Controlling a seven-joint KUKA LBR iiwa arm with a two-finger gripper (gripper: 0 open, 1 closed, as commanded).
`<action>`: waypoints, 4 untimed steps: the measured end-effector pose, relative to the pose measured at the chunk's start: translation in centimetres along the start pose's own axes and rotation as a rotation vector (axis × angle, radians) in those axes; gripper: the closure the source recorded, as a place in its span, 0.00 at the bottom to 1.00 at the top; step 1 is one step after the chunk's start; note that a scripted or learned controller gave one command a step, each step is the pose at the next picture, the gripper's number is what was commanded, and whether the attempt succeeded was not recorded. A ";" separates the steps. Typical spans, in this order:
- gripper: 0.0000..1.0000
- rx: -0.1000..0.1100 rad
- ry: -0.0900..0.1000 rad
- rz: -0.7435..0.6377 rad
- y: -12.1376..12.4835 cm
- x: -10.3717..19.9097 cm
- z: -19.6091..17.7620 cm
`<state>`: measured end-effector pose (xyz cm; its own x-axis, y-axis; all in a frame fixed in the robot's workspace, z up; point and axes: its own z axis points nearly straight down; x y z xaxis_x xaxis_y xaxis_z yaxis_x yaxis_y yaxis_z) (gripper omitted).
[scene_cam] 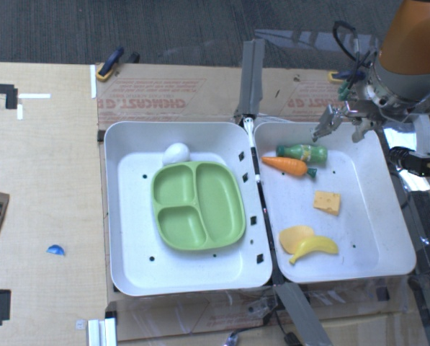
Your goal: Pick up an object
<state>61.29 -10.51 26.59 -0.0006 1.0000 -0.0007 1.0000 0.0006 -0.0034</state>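
Gripper [340, 123] hangs over right bin's [387, 193] back edge, fingers spread, nothing between them. Green bottle [302, 152] lies touching carrot [285, 166] just below; likely risk: closing catches both, or bottle rolls away.

- We see two bins [128, 215] of smooth white plastic.
- We note a matt green plastic plate [199, 205].
- The carrot [284, 166] and banana [310, 242] look like glossy plastic.
- Brown cardboard [164, 96] lies matt behind them.

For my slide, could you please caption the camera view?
Open gripper above right bin holding carrot, bottle, cheese, banana.
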 end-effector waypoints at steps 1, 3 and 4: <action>0.00 -0.002 0.000 -0.255 4.0 0.3 12.6; 0.00 -0.006 -0.001 -0.434 4.3 0.6 14.6; 0.00 -0.002 0.000 -0.535 -3.1 -1.4 17.5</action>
<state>58.16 -11.97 9.16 -0.5100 0.8602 0.0007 0.8602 0.5100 -0.0010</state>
